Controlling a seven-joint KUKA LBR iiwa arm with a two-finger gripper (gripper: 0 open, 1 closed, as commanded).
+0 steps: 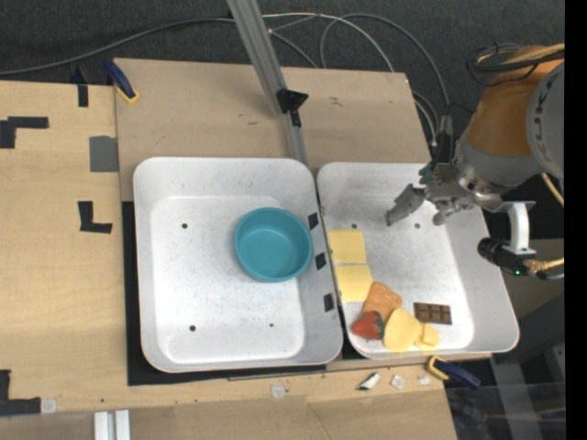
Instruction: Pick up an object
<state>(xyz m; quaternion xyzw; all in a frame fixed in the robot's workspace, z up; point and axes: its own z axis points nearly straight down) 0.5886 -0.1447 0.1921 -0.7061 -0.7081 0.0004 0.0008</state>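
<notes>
Candidate objects sit in the right bin (477,282): 2 pale yellow blocks (349,262) near its left wall, an orange piece (382,297), red piece (367,326), yellow lump (402,331) and brown chocolate bar (432,313) at the front. Gripper (425,208) hovers above the bin's rear, fingers spread, nothing between them. Left bin (165,246) holds 1 blue bowl (271,244).

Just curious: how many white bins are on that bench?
2. The left bin holds a blue bowl; the right bin holds small food-like pieces.
</notes>
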